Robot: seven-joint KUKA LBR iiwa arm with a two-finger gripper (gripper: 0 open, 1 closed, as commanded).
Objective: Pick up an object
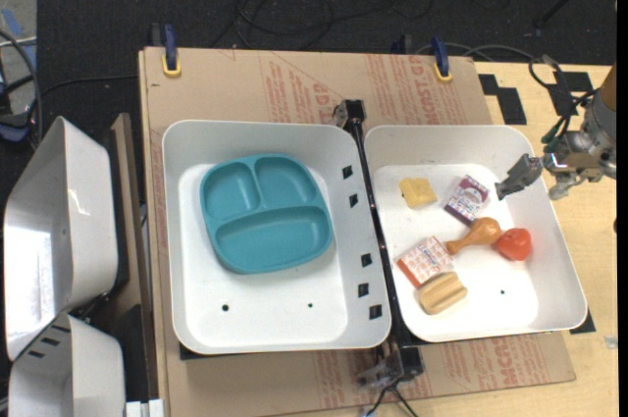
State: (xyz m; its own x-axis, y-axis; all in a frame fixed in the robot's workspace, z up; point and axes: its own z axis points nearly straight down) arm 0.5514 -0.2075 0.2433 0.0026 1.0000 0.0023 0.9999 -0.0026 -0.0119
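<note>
Teal divided plate [265, 213] smooth matt plastic; white bins [186, 209] glossy plastic; bench board [294, 86] matt brown cardboard.

Tray [265, 214] in left bin [186, 238]

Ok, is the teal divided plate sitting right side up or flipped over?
Right side up. The teal plate in the left bin shows its three hollow sections facing the camera, with raised dividers between them.

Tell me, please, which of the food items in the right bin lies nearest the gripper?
The round red tomato; the gripper hangs above the bin's right edge, the other foods lie further left.
</note>
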